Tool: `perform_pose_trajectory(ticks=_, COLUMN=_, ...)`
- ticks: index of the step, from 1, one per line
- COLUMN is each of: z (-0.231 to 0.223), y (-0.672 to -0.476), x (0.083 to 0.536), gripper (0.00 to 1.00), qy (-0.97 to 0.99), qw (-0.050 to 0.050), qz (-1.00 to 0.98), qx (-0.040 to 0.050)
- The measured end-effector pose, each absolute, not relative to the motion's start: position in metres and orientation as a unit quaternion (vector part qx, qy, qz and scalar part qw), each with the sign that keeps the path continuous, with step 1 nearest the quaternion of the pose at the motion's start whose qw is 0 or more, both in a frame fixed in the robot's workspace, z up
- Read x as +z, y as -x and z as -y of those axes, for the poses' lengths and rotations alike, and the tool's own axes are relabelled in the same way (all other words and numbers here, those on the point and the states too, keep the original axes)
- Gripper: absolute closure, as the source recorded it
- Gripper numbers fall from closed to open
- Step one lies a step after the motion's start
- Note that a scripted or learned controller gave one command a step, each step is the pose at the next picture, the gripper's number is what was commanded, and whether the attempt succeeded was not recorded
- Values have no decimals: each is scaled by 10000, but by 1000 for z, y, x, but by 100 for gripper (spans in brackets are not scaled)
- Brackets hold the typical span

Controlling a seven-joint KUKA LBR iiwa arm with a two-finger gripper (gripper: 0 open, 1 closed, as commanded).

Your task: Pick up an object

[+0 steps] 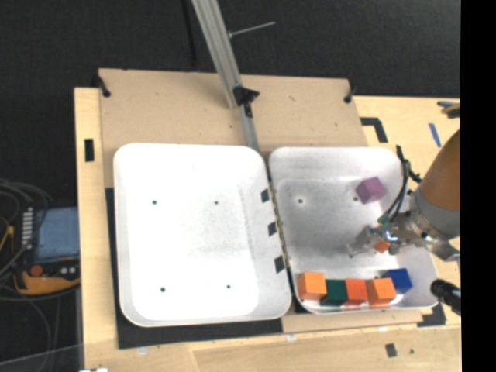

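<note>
A: Where is the end effector point(380, 242)?
B: Over the right bin point(325, 165), low in its right half, coming in from the arm point(443, 188) at the right edge. A small orange-red piece point(381, 246) sits right at its tip.
A: Is it grasping that piece?
B: I cannot tell. The tip is small and blurred, so whether it is released or clenched is not readable.
A: What else lies in that bin?
B: A purple block point(370, 188) lies alone in the upper right part, apart from the tip. Along the bottom wall there is a row: an orange block point(312, 284), a green block point(335, 291) touching it, then two more orange blocks point(367, 291), and a blue block point(398, 279) at the right end.
A: And the left bin point(194, 161)?
B: It sits beside the right one on the counter point(325, 347), their inner walls close together.
</note>
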State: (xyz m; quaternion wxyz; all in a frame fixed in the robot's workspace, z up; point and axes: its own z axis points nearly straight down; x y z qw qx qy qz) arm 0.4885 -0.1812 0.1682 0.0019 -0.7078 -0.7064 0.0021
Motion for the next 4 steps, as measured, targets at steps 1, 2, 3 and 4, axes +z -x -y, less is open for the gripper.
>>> perform_pose_trajectory(ticks=1, z=172, y=-487, x=119, gripper=0, qy=7084, qw=17, qz=7058, qx=18)
perform_pose_trajectory(ticks=2, z=172, y=-490, x=132, gripper=100, qy=7113, qw=-20, qz=7029, qx=-24)
perform_pose_trajectory(ticks=3, z=163, y=-493, x=184, gripper=100, qy=7056, qw=-33, qz=7086, qx=-19)
perform_pose_trajectory(ticks=4, z=164, y=-495, x=215, gripper=100, qy=7052, qw=-26, qz=7090, qx=-16)
